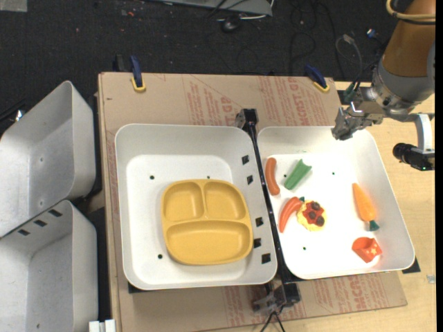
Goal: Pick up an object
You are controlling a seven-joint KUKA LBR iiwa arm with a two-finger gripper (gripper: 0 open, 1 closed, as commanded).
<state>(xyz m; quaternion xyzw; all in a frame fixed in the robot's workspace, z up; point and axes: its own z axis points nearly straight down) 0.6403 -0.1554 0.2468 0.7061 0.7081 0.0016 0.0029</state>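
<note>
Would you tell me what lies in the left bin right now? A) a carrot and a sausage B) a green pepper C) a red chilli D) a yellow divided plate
D: the yellow divided plate sits in the left bin, while the toy foods lie in the right bin.

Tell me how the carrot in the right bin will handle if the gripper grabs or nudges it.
The carrot looks like rigid moulded plastic, so probably stiff and light. Its tapered, rounded body may roll or pivot when nudged. The glossy surface could slip from the gripper.

The tray is yellow, in a white bin. The sausage is red-orange, the pepper green, the chili red, the carrot orange with a green end.
</note>
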